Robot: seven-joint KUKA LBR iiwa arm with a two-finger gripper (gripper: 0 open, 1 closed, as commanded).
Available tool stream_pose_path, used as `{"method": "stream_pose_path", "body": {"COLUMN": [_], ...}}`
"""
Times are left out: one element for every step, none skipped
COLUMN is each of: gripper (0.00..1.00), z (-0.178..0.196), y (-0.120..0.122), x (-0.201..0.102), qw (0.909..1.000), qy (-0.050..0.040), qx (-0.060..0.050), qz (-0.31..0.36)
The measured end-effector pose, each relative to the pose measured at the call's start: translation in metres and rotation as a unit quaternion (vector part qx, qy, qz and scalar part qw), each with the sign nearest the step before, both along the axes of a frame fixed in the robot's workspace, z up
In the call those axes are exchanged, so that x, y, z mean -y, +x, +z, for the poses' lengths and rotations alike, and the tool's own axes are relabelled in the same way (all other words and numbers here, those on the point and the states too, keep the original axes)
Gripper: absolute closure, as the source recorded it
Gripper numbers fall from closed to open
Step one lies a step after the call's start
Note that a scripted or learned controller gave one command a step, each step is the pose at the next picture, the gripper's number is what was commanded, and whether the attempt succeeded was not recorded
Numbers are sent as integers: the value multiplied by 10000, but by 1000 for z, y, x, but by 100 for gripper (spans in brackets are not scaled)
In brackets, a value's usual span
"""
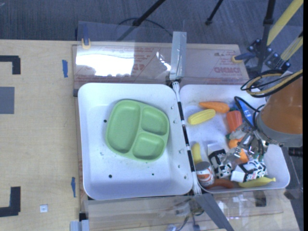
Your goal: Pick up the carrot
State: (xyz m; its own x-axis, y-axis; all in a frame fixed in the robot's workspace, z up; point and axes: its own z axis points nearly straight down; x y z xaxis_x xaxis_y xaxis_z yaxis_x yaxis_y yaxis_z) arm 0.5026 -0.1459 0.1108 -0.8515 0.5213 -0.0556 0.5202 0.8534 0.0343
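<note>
Currently the carrot (215, 107) lies long axis left-right, upper part of right bin (281, 179); gripper (246, 147) sits lower right of it. Grip state: can't tell.

Left bin (91, 129): wide bare floor along left, lower and upper edges around green tray (137, 129) sitting centre. Right bin (284, 174): open white patch upper left and a small clear strip mid-frame, between corn (201, 116) and the lower clutter. Carrot (214, 107) near upper rim, reachable from above, corn just beside below-left, orange block (234, 120) near its right end. Lower right packed: banana (260, 181), can (204, 173), checkered pieces (219, 159), touching or overlapping. Arm (284, 114) and gripper (248, 146) blocking right side. Divider (179, 57) standing between bins, upper centre.
</note>
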Motion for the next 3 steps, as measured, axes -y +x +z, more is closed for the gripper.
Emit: {"method": "stream_pose_path", "body": {"gripper": [0, 100, 100], "z": [-24, -14, 97], "y": [47, 49, 82], "x": [44, 45, -12], "qw": [9932, 9931, 9991], "qy": [34, 31, 7], "qx": [-286, -247, -305], "qz": [-1131, -1147, -294]}}
